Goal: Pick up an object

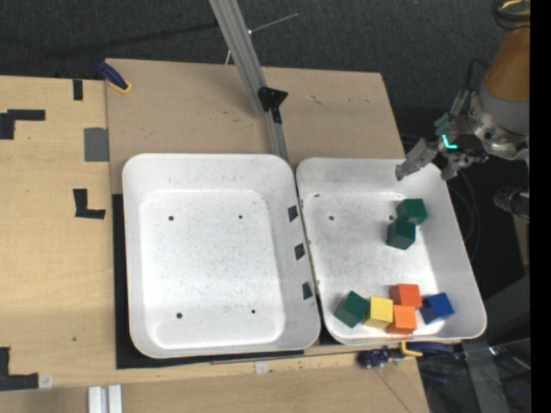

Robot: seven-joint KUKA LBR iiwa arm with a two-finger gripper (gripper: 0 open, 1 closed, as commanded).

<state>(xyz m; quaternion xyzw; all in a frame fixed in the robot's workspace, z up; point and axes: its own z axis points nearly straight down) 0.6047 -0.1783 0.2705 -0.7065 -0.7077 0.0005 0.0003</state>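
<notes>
A: The wooden surface [344, 110] carries two white bins, and the pincer [428, 157] hangs over the far right corner of the right bin [362, 188], holding nothing. Whether it's spread or shut, I can't tell.

B: What's nearest?

A: Two dark green cubes [406, 222], just below it and touching each other. Further off, along the near wall: a green cube [351, 308], yellow [380, 309], orange ones [405, 306], and blue [437, 306], tightly packed.

B: So take the upper green cube?

A: I'd say so. Descend straight and straddle its free faces, clear of its neighbour.
</notes>
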